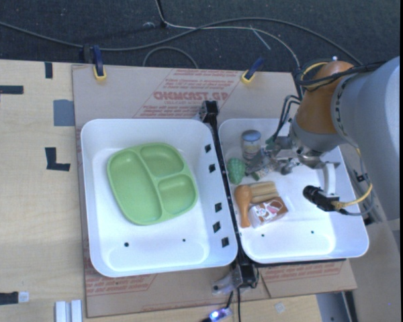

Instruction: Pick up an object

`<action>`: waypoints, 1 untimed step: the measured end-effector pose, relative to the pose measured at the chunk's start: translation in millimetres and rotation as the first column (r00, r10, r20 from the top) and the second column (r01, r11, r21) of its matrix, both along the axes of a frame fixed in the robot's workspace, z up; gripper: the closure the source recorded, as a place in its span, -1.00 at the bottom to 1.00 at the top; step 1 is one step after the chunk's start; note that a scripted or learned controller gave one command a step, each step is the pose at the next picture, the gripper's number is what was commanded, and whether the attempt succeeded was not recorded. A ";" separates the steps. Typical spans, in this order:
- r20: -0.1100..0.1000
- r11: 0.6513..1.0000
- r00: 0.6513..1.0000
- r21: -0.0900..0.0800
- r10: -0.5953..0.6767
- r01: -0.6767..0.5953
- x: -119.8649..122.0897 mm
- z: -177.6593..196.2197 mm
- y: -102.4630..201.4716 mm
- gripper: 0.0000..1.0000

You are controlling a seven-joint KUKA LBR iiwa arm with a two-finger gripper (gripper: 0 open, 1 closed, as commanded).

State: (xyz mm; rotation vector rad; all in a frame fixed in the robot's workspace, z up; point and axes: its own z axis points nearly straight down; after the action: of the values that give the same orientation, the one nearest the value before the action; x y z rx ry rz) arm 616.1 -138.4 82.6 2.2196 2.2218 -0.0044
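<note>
small objects lie clustered at the left side of the right bin [336,243]: a grey-blue capped jar [250,142], a green piece [236,170], an orange piece [243,205] and a red-and-white packet [269,212]. the gripper [277,158] sits low just beside the jar; its opening and any hold cannot be told. a green divided plate [152,182] lies in the left bin [101,247].

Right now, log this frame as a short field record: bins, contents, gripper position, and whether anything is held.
left bin: one green divided plate
right bin: small jar with blue lid, green item, orange item, tan roll, red-and-white packet
gripper: low over the right bin, beside the jar
held object: none visible
</note>
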 end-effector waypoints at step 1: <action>0.001 1.000 1.000 0.001 0.001 -0.001 0.9 13.2 1.0 1.00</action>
State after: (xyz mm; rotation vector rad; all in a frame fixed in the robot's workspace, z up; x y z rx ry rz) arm 617.0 -137.5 95.8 2.2185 2.2233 -0.0016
